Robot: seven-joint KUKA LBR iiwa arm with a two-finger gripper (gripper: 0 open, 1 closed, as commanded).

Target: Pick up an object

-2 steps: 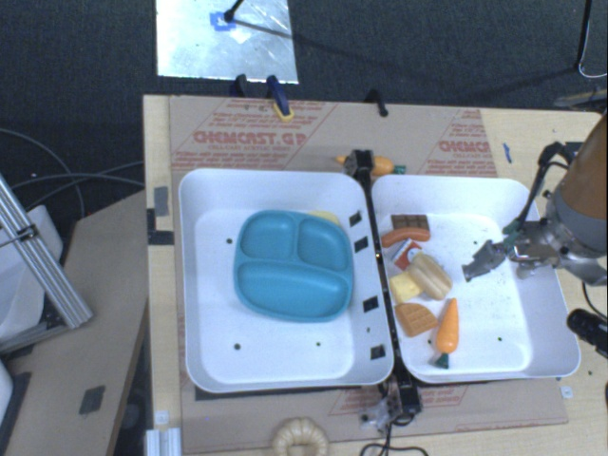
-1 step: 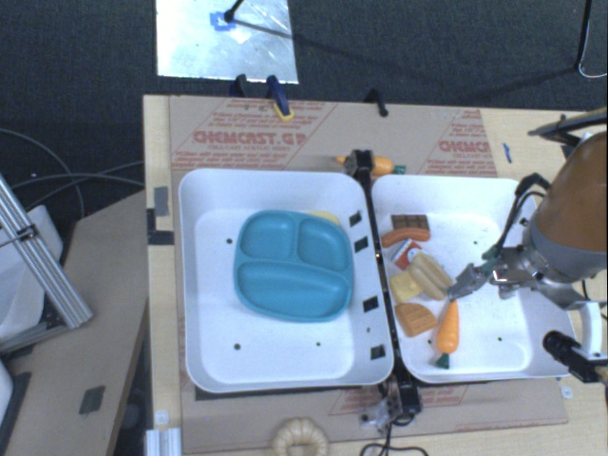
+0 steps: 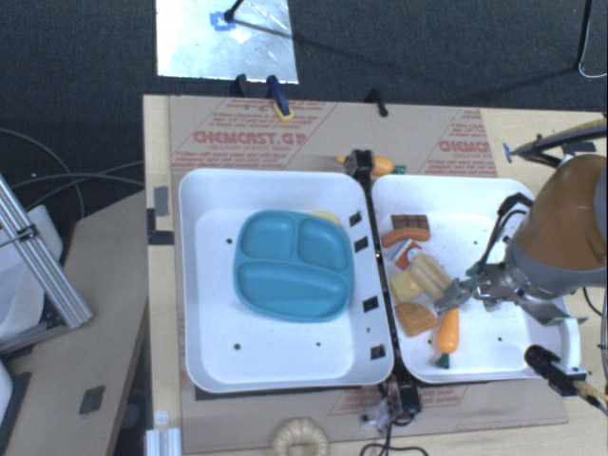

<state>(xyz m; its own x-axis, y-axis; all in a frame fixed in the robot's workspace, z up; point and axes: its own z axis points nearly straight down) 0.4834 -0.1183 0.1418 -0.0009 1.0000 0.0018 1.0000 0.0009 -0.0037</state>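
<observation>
The grey two-finger gripper (image 3: 454, 295) hangs low in the right white bin (image 3: 475, 364), its opening impossible to judge, just above the small orange plastic carrot (image 3: 447, 332), so next it probably must descend and close.

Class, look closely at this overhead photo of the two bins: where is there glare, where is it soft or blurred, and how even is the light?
In the camera view, the shiny sheet on the dark floor throws bright glare; the white bins are evenly lit with faint shadows; the whole picture is slightly soft, so the toy food, such as the carrot, lacks fine detail; the arm at the right edge looks blurred.
</observation>
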